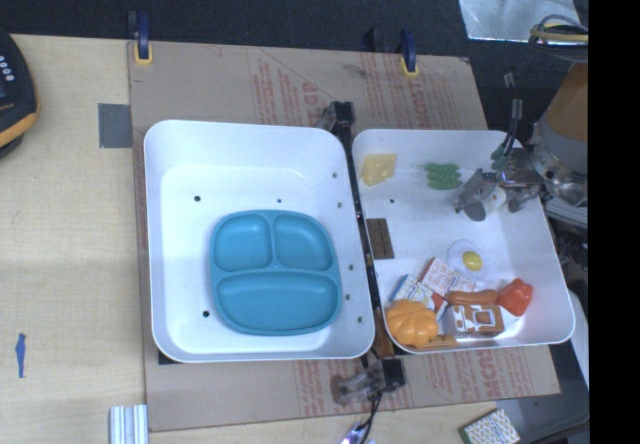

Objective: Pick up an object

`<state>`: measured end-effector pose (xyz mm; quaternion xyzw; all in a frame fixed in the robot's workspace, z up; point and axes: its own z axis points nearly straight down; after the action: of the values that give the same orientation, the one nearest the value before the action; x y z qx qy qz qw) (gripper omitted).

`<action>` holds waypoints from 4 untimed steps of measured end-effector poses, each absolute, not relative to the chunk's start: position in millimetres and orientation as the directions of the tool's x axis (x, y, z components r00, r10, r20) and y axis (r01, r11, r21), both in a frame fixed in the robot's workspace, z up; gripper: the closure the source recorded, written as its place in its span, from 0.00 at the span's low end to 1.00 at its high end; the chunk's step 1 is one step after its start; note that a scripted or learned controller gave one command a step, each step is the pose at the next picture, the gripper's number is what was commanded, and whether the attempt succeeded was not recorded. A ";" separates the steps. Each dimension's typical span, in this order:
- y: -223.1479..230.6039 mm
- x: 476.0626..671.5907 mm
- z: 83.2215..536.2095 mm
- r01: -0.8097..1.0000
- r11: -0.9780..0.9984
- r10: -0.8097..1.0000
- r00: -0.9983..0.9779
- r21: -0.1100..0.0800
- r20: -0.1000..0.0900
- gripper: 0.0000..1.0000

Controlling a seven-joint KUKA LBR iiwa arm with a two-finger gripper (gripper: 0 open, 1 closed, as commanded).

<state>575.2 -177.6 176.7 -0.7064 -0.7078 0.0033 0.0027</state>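
Two shallow white bins sit side by side on a sheet of brown cardboard [420,382] that bears faded red print, too blurred to read. The left bin [170,162] holds a blue divided plate [274,270] with three compartments, lying toward the bin's 5 o'clock part.

The right bin [540,332] holds the small things. At its 11 o'clock corner lies a pale yellow piece [378,168]; just toward 3 o'clock from that, a small green piece [441,174]. Near the bin's middle, a small yellow ball [472,259] sits inside something clear. At the 6 o'clock edge a cluster lies packed together: an orange rounded fruit [411,322] at 7 o'clock, a white packet with red print [432,282] touching it from above, a carton with an orange and white label [478,318] beside it, and a red piece [516,297] at the cluster's 3 o'clock end. The print on the packet and carton is too small to read.

The gripper [481,200] is low over the right bin at its 2 o'clock part, just beside the green piece and apart from it, with nothing between its fingers. Whether it is wide or narrow I cannot tell. The grey arm [545,172] reaches in from 3 o'clock.

A small brown tag [378,238] lies at the left edge of the right bin, by the seam between the bins.
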 end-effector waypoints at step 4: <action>-188.4 552.4 92.6 1.000 0.006 1.000 -0.006 0.004 -0.002 0.00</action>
<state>552.4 -188.4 92.6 -0.7050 -0.7092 -0.0007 -0.0020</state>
